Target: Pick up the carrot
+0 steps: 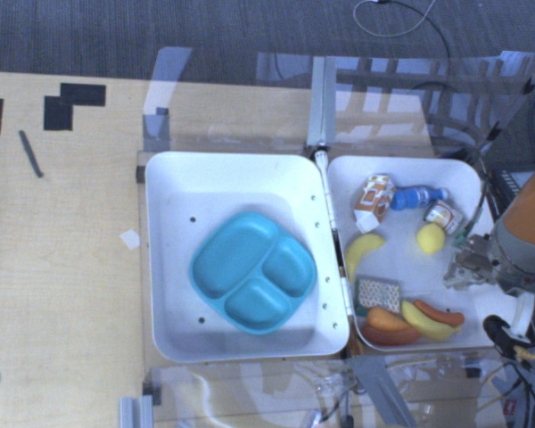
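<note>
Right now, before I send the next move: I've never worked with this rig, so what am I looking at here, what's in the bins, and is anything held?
This is one camera fixed above a wooden bench, looking down at a slant. Two shallow white bins sit side by side. The left bin holds a blue divided plate. The right bin holds toy food: a small carton, a blue bottle, a small can, a lemon, a banana, a sponge-like pad, and by the near wall a second banana and the orange carrot. The grey, orange-banded arm enters from the right; its gripper hangs over the right bin's right side, well away from the carrot. I see nothing held.
</note>
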Motion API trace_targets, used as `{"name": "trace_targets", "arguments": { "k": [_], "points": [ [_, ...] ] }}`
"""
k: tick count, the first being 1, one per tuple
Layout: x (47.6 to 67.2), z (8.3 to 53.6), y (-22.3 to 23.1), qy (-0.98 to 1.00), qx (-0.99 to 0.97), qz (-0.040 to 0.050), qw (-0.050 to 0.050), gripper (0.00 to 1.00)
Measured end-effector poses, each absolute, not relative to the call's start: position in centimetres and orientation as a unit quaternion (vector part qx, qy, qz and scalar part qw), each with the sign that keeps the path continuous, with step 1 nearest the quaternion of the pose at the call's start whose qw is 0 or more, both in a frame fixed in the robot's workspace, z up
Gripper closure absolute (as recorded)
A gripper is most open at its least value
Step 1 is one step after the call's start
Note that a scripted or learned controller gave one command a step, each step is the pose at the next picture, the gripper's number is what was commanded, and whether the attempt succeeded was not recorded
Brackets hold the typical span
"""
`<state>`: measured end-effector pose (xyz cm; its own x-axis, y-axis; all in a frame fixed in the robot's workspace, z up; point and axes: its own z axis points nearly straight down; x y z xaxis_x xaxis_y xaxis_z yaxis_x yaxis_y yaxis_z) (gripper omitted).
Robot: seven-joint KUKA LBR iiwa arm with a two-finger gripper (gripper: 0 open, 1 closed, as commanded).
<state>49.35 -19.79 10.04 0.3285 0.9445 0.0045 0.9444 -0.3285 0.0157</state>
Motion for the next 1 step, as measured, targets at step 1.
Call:
{"name": "trace_targets", "arguments": {
  "k": [1],
  "points": [
    [49.54,11.10,-19.74,0.580,0.814,0.0076,0.006,1.00]
  ]
}}
